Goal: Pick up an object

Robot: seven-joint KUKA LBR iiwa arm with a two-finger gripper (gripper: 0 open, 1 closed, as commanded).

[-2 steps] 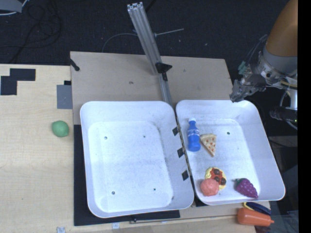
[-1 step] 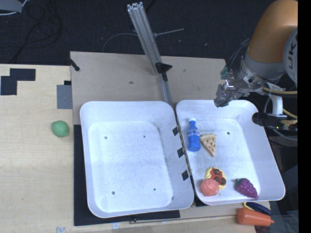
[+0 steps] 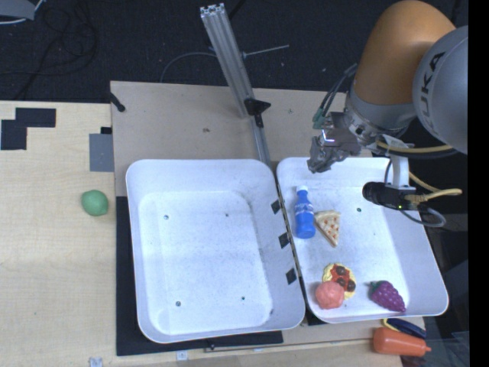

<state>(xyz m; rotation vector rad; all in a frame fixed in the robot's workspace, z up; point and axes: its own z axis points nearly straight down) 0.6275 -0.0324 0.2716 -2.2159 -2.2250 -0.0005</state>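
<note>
Camera view, looking down at a slant on the bench. I see 2 shallow white bins side by side: the left bin (image 3: 200,205) and the right bin (image 3: 412,258), their inner rims meeting along a line of black clips. The grey arm (image 3: 447,75), with its orange band, reaches in from the right, and its gripper (image 3: 321,161) hangs above the far left corner of the right bin. The fingertips are dark and small against the bin rim; I cannot tell whether they are released or clenched, and I see nothing between them.

The objects I could pick lie in the right bin. A blue bottle (image 3: 304,214) lies near the bin's left wall, just below the gripper. A pizza slice (image 3: 328,226) lies just beside the bottle, to its right. Toward the near edge, a pink round fruit (image 3: 329,295) touches a small round toy with red and dark spots (image 3: 340,277), and a purple grape bunch (image 3: 387,295) lies apart to their right.

Outside the bins, I note 1 green ball (image 3: 95,202) on the bench at the left, and an orange carrot (image 3: 399,343) beside the right bin's near corner. A metal rail (image 3: 233,63) slants upward behind the bins.
</note>
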